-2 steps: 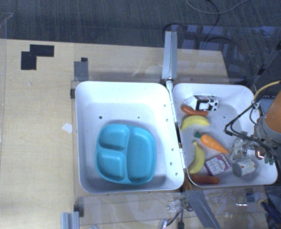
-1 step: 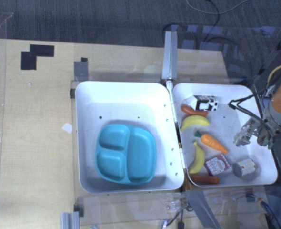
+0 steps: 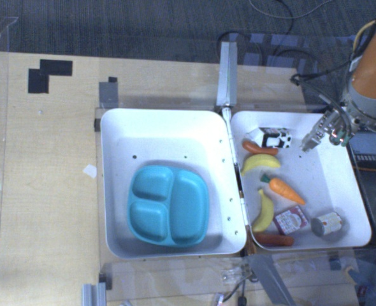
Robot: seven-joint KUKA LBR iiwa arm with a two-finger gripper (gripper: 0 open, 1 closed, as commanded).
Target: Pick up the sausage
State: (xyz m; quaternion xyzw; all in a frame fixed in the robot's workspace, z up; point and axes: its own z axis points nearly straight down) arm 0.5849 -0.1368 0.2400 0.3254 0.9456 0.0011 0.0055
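A dark red sausage (image 3: 274, 239) lies against the front wall of the right bin (image 3: 341, 183), just below a red packet. A second, orange-red sausage-like piece (image 3: 259, 148) lies near the bin's back left, under a black-and-white toy (image 3: 275, 137). My gripper (image 3: 313, 138) hangs over the back right part of the right bin, tilted down to the left. It is well apart from both pieces, with bare bin floor beneath it.
The right bin also holds a yellow lemon-like fruit (image 3: 261, 163), a carrot (image 3: 285, 190), a banana (image 3: 264, 211), a red packet (image 3: 290, 220) and a grey can (image 3: 327, 224). A blue divided plate (image 3: 169, 204) sits in the left bin (image 3: 162, 132).
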